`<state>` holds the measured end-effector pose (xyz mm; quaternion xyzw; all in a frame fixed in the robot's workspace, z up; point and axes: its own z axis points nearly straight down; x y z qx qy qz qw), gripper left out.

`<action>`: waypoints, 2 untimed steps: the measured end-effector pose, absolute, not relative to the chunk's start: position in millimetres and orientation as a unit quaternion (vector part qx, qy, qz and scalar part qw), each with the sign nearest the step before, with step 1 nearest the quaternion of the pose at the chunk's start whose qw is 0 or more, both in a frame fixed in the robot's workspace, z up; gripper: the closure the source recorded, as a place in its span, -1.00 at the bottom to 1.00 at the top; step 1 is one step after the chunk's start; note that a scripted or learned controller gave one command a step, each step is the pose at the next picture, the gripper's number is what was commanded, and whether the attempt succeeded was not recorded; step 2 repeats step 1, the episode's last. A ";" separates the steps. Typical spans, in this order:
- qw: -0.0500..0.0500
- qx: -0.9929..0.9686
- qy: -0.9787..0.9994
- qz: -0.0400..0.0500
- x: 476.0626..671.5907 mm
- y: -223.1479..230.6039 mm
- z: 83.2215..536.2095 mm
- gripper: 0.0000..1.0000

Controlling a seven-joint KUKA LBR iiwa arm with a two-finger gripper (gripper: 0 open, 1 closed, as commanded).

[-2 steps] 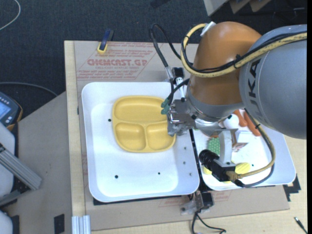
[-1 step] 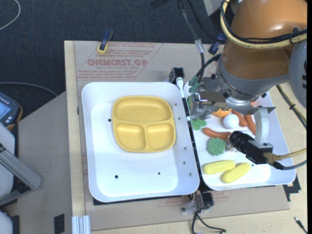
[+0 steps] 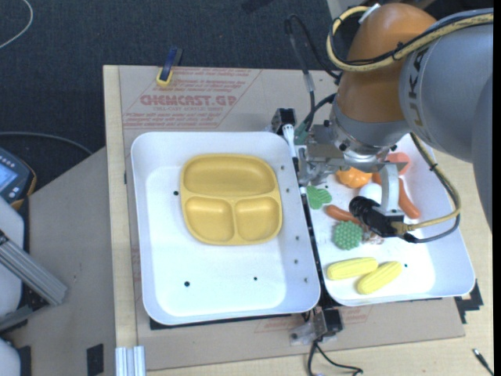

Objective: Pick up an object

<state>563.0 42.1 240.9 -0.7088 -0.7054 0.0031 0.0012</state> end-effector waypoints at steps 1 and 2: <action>-0.004 -0.708 -0.706 -0.004 548.2 5.0 337.0 1.00; -0.004 -0.708 -0.706 -0.004 548.2 5.0 337.0 1.00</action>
